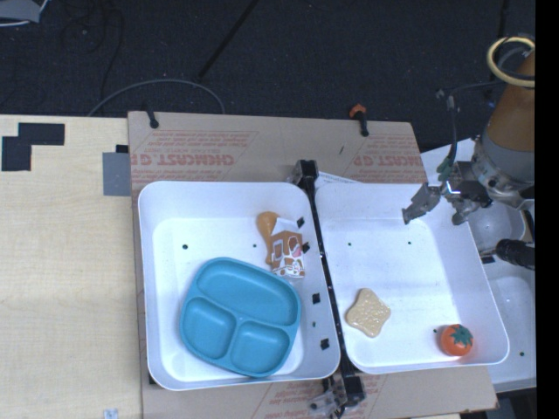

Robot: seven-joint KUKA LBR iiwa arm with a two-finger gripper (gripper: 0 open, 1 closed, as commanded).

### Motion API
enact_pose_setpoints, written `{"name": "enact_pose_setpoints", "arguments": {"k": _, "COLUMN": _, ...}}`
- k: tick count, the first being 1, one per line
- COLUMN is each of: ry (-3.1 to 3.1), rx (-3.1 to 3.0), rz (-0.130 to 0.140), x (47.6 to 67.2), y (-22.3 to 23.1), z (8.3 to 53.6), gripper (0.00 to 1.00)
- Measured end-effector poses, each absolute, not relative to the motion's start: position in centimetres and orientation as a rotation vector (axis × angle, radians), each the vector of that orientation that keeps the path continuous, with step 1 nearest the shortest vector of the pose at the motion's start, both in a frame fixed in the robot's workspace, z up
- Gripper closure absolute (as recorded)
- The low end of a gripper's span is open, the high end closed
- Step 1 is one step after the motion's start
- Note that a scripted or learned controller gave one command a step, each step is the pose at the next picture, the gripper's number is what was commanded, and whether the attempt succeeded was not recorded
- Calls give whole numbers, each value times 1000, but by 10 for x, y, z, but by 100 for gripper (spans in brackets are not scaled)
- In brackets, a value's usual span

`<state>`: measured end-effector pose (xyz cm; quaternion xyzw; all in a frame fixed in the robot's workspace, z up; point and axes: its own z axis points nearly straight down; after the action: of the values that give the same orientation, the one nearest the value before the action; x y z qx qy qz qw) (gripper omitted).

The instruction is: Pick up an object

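Fingers (430,203) look spread, nothing between them, hovering over the upper right corner of the right bin (410,369). Nearest targets sit well below them: tan star-shaped cookie (368,312) down-left, small orange tomato toy (455,340) tucked by the bin's lower right wall. Risk: the flat cookie slips the pinch, or a finger strikes the wall beside the tomato.
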<state>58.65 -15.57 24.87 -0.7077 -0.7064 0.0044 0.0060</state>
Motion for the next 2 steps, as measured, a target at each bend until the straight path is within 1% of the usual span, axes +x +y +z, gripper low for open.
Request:
{"name": "enact_pose_setpoints", "arguments": {"k": 1, "ry": -2221, "rx": -2221, "rz": 1, "x": 589, "y": -156, "z": 256, "gripper": 0}}
{"name": "enact_pose_setpoints", "arguments": {"k": 2, "ry": -2220, "rx": -2214, "rz": 6, "x": 594, "y": -150, "z": 209, "gripper": 0}}
